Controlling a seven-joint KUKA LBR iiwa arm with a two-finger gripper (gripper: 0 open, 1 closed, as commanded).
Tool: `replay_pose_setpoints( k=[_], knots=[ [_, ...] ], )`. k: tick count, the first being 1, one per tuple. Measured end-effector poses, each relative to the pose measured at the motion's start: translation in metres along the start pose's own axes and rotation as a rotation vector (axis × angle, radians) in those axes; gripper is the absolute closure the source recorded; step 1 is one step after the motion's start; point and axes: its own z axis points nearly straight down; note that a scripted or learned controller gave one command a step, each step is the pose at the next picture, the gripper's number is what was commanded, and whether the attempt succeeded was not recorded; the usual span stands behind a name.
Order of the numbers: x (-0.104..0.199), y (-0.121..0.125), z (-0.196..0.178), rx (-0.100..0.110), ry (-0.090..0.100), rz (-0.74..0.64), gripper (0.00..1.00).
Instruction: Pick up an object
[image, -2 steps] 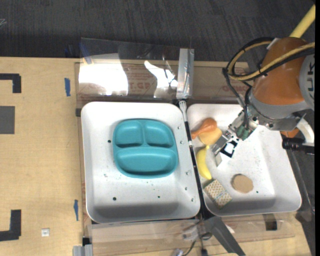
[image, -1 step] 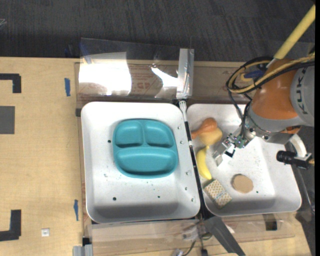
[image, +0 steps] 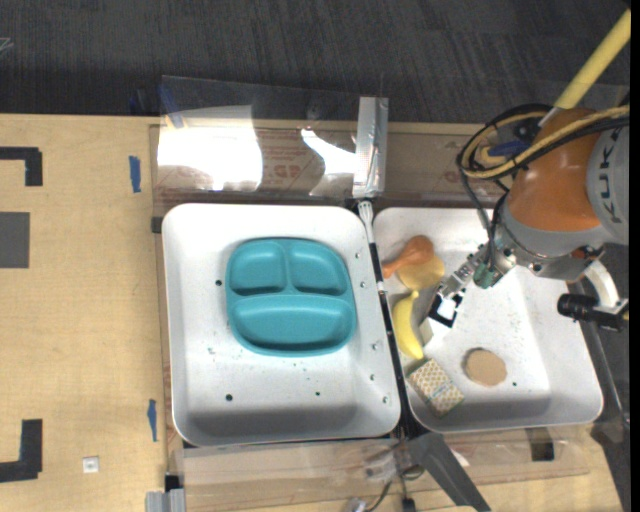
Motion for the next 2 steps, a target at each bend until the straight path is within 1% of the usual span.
replay_pose_setpoints(
  k=[1, 2],
  knots=[
    [0.0063, 0.0726, -0.0438, 0.014, 0.016, 0.185, 1.0],
    [0.0053, 0.0706, -0.042, 0.018, 0.016, 0.188, 0.0]
  ],
)
